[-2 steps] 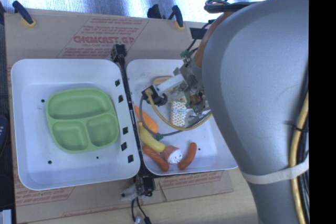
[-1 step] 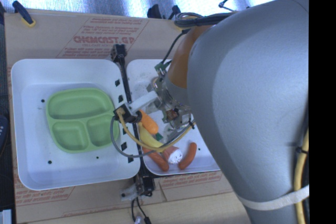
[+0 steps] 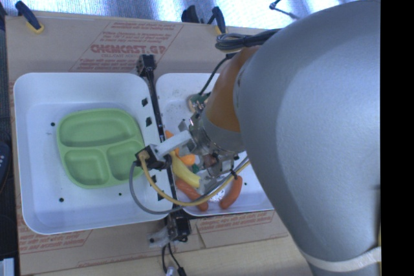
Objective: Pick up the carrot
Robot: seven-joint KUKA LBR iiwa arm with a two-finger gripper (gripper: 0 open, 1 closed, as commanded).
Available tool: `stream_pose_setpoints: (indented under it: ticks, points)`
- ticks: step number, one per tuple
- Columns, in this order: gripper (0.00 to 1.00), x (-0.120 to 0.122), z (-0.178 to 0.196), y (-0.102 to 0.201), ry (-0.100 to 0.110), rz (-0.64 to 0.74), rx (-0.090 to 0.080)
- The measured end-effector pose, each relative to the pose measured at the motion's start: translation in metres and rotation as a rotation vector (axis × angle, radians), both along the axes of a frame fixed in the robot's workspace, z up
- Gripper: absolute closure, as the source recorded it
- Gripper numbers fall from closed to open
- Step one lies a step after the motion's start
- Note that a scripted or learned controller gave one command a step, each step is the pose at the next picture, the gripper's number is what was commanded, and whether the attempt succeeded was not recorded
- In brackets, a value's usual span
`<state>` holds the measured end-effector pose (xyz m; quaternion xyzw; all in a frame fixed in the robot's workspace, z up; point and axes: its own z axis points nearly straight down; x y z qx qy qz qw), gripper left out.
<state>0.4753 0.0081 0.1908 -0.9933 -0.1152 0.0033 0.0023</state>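
Note:
In the right bin [image 3: 173, 90], near its front left corner, lies a small heap of toy food. An orange carrot [image 3: 188, 189] rests at the front of the heap, beside a yellow banana [image 3: 184, 172]. My gripper [image 3: 206, 161] hangs low over this heap, just right of the banana and behind the carrot. A small orange piece [image 3: 187, 159] shows right at the gripper's left side; whether it is touching is unclear. The grey arm with its orange band [image 3: 226, 100] hides most of the right bin.
The left bin [image 3: 32, 139] holds a green divided plate [image 3: 100, 147]. A reddish-orange sausage-shaped piece [image 3: 231, 192] lies right of the carrot by the bin's front wall. A black clamp and looped cable [image 3: 145, 187] run along the divide between the bins.

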Motion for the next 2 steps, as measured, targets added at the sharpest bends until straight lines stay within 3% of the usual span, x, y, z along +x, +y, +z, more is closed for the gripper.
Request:
stream_pose_setpoints:
  ticks: [1,2]
  points:
    - [0.0,0.0,0.0,0.0,0.0,0.0,0.0]
    - [0.0,0.0,0.0,-0.053,-0.002,-0.026,-0.001]
